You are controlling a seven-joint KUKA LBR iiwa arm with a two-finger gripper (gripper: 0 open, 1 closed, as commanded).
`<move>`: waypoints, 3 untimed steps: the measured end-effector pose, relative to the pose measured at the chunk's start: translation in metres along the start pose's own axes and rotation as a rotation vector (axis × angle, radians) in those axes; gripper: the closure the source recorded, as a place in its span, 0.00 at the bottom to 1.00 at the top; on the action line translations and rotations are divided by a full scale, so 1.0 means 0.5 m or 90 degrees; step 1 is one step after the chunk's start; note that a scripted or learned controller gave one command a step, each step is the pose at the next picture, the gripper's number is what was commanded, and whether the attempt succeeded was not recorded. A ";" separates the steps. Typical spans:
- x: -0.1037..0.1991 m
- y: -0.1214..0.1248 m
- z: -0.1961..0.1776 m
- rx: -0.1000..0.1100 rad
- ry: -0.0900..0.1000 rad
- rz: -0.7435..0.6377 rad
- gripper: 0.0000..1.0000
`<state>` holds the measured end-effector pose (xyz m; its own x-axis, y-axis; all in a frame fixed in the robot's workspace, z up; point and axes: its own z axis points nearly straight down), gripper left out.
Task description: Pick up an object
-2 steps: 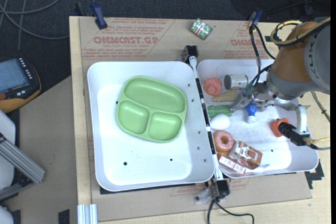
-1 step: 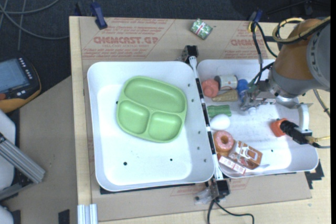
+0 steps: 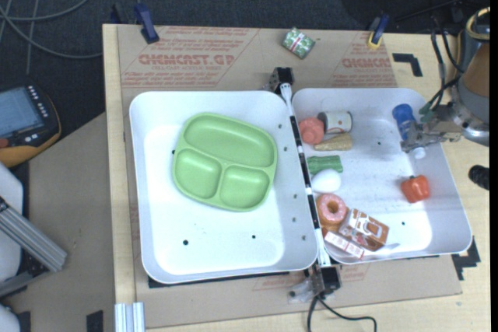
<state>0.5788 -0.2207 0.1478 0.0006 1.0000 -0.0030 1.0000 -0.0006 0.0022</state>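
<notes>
The right bin (image 3: 440, 225) holds several small objects. A blue item (image 3: 402, 116) stands near its far right side, and a red-orange pepper-like toy (image 3: 415, 188) lies below it. Along the bin's left side lie a salmon-red piece (image 3: 311, 131), a small can (image 3: 338, 121), a tan piece (image 3: 334, 142), a green piece (image 3: 324, 164), a white egg shape (image 3: 326, 182), a pink-iced donut (image 3: 333, 208) and a printed packet (image 3: 359, 233). My gripper (image 3: 415, 142) hangs over the bin's right edge, just below and beside the blue item.
A green divided plate (image 3: 224, 162) lies in the left bin (image 3: 156, 190). A green wrapped item (image 3: 298, 43) sits on the cardboard behind the bins. Blue clamps (image 3: 145, 23) (image 3: 378, 29) hold the board's far edge. Cables run behind the arm on the right.
</notes>
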 end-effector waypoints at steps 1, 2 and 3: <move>0.002 0.000 0.001 0.001 0.001 -0.001 0.00; 0.048 0.043 0.128 0.003 0.003 -0.001 0.00; 0.047 0.045 0.105 0.001 0.001 -0.002 1.00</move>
<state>0.6014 -0.1972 0.0951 -0.0022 1.0000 -0.0007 1.0000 0.0023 0.0012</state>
